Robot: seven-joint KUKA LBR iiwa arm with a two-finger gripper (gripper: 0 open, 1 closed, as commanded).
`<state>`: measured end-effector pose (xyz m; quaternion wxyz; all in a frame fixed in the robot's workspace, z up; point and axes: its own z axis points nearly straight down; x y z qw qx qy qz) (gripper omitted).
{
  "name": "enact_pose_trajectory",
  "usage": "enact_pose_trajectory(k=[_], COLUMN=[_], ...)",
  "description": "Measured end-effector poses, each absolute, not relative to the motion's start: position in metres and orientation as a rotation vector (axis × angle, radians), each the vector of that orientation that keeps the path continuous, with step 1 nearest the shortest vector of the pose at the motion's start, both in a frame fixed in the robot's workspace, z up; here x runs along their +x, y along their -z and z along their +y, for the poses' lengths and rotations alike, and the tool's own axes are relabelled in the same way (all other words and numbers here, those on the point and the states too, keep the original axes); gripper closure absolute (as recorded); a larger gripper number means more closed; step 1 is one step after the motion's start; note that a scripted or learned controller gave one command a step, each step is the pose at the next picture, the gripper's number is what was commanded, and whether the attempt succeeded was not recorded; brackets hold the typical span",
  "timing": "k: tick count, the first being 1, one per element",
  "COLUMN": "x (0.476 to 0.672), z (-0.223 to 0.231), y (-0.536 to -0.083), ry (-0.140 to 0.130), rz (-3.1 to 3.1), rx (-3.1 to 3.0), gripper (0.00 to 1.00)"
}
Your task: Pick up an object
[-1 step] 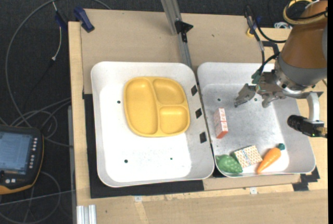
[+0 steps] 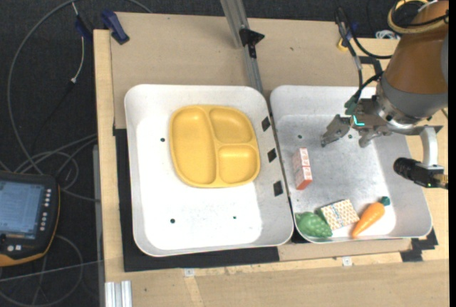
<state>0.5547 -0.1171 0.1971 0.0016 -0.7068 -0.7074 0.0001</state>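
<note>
The right bin (image 2: pixel 335 170) holds a small red and white carton (image 2: pixel 303 168) lying near its left side. Along its front edge sit a green toy vegetable (image 2: pixel 313 225), a patterned cream block (image 2: pixel 338 215) and an orange toy carrot (image 2: pixel 368 219). My gripper (image 2: pixel 350 132) hangs over the back middle of this bin, open, with its two dark fingers spread and nothing between them. It is up and to the right of the carton and well behind the front-edge objects.
The left bin (image 2: pixel 149 177) carries a yellow divided plate (image 2: pixel 214 144). A metal post (image 2: pixel 235 6) slants down to the gap between the bins. Cables and a tablet (image 2: pixel 25 209) lie off the bench on the left.
</note>
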Motion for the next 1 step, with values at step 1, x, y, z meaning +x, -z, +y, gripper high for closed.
enact_pose_trajectory(k=[1], x=[0.5614], z=[-0.1196], y=[-0.1506], ry=[-0.006], rz=[-2.217], rx=[-2.216], gripper=[0.00])
